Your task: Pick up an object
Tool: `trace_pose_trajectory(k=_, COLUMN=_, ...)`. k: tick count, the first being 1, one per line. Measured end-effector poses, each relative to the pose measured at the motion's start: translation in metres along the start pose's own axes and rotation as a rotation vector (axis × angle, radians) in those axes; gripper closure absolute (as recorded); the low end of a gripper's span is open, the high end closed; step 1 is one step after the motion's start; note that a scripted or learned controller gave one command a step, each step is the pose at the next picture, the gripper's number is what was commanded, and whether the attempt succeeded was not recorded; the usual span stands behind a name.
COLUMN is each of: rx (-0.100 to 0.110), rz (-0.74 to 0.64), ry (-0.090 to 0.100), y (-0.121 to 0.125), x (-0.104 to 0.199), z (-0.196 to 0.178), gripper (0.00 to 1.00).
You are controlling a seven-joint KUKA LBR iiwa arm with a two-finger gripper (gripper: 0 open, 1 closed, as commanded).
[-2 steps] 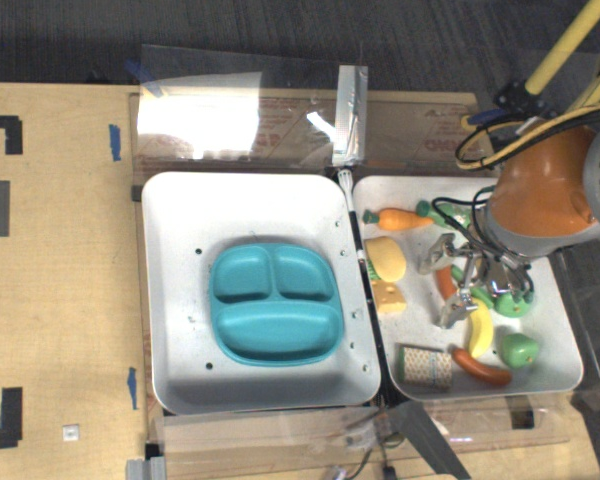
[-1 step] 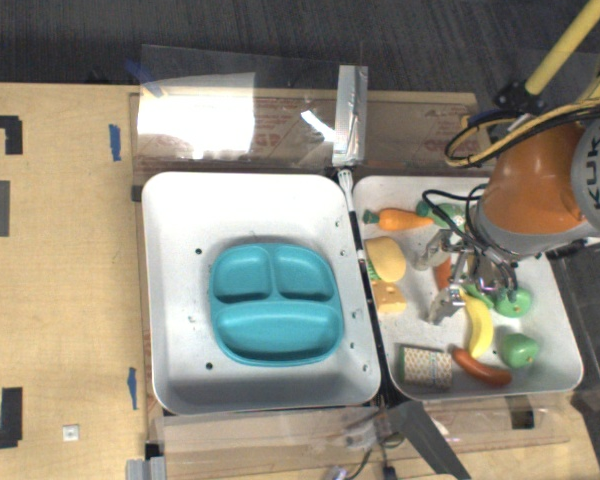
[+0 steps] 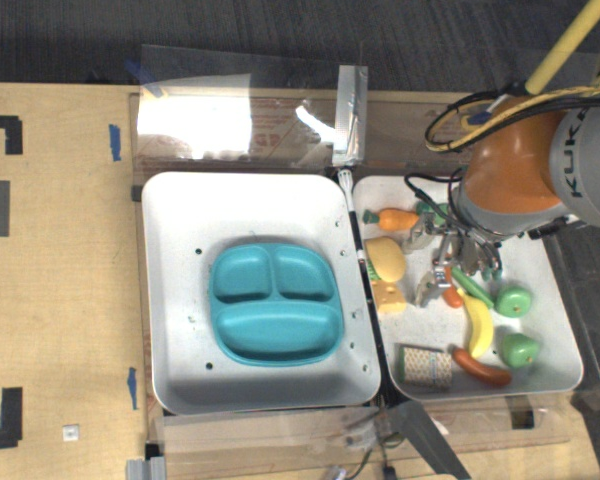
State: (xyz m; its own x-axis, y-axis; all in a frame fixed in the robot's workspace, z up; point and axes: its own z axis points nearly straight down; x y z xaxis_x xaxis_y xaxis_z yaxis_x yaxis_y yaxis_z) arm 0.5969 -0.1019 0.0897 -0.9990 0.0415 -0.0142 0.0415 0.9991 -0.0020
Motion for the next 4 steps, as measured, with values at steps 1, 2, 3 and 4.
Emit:
trace_pose_trajectory(k=1, rx=0.000, rz=-0.209, ry=0.000, y=0.005, x=-0.011, z=0.000, gripper=0.00)
trace_pose_trajectory(k=2, rx=-0.001, rz=-0.317, ry=0.003, y=-0.035, x=0.045, z=-0.001, gripper=0.00)
trace_pose_trajectory(k=3, rx=0.001, rz=-0.317, ry=-0.012, y=-0.033, x=0.040, z=-0.014, gripper=1.00)
trace_pose_trajectory(k=4, rx=-0.003, rz=-0.191, ry=0.000, y=0.018, x=0.044, z=-0.116, gripper=1.00)
